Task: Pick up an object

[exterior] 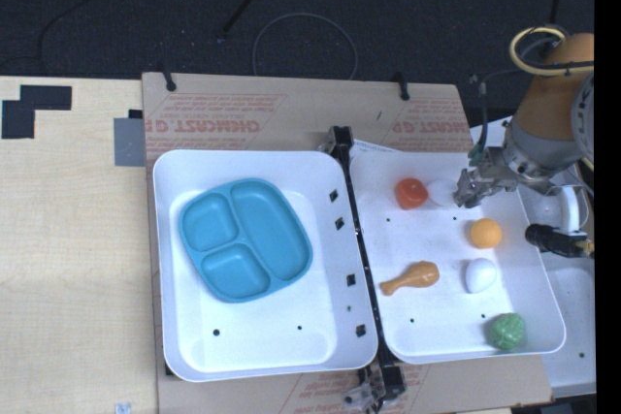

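Observation:
The right bin holds a red round object at its far side, an orange ball, a white egg-shaped object, a tan drumstick-shaped toy and a green leafy ball in the near right corner. My gripper hangs over the bin's far right part, to the right of the red object and above the orange ball. Nothing shows between its fingers.
The left bin holds a blue divided plate. A black divider with clips runs between the bins. Cardboard lies under both bins, and a cable loop lies on the dark floor behind.

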